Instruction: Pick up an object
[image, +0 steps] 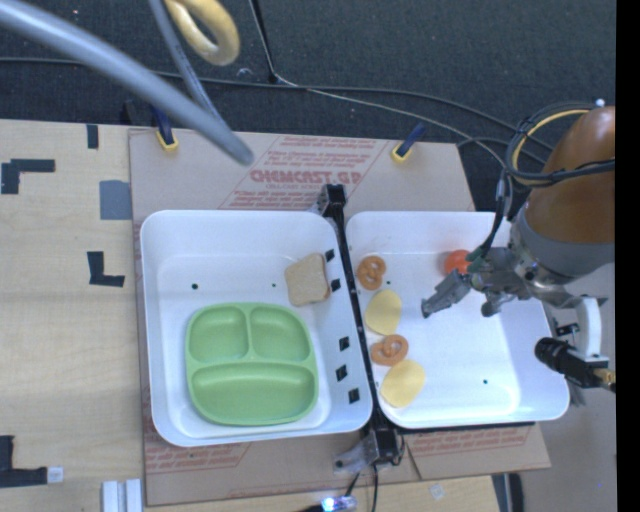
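Pincer (465, 295): spread open over the right bin (500, 400), gripping nothing
Orange piece (456, 262): just at its 11 o'clock
Left bin (160, 300): green divided plate (251, 362), bread slice (307, 279)

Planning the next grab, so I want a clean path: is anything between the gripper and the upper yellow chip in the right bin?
Nothing visible does. The gripper hangs over bare floor of the right bin, and the upper yellow chip lies to its left with bare white floor between them. The orange pretzel rings sit beside the chip, off that line.
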